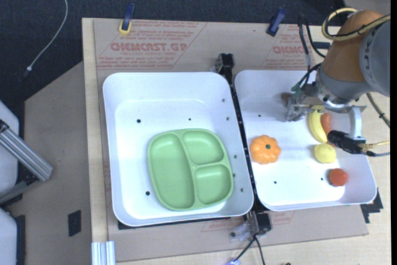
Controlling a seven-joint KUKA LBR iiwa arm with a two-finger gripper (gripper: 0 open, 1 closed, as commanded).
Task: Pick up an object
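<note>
The arm (353, 53) leans in over the right bin (279, 195), covering its far right corner and the top of the banana (317, 127). The gripper (296, 110) hangs low by the far wall; whether its fingers are spread or closed I cannot tell, and nothing seems held.

The banana's long axis runs near to far. Just beside it lies a lemon (325, 152); a pumpkin (265, 149) sits at the left wall, a tomato (337, 177) near the front rim, open floor between. The left bin (124, 102) holds a green tray (189, 168).

We see the pumpkin (265, 149) left of the claw (296, 107), the banana (317, 126) right, both nearer us.
</note>
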